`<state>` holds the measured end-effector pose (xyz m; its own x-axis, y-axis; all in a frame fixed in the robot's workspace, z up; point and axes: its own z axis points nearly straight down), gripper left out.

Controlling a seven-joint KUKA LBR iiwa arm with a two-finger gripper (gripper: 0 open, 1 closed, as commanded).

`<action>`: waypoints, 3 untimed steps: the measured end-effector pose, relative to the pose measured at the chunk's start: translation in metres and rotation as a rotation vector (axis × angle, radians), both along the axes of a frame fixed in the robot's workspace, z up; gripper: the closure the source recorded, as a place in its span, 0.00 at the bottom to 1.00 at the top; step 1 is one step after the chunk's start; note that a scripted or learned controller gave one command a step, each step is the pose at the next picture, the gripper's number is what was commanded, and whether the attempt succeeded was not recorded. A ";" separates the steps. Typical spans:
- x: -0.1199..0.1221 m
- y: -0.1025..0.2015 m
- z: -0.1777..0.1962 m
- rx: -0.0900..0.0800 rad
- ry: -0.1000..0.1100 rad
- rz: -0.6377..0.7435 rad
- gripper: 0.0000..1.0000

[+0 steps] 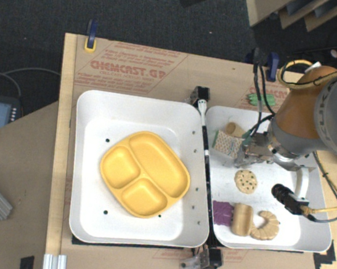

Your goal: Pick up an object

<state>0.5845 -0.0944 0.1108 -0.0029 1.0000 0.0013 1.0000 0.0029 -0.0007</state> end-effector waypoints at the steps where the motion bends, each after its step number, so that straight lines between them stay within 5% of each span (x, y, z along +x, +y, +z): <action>1: -0.002 -0.001 0.005 -0.001 0.001 -0.002 0.00; 2: 0.075 -0.003 -0.023 -0.002 -0.008 0.001 0.00; 3: 0.085 -0.087 -0.021 -0.004 -0.013 -0.007 0.00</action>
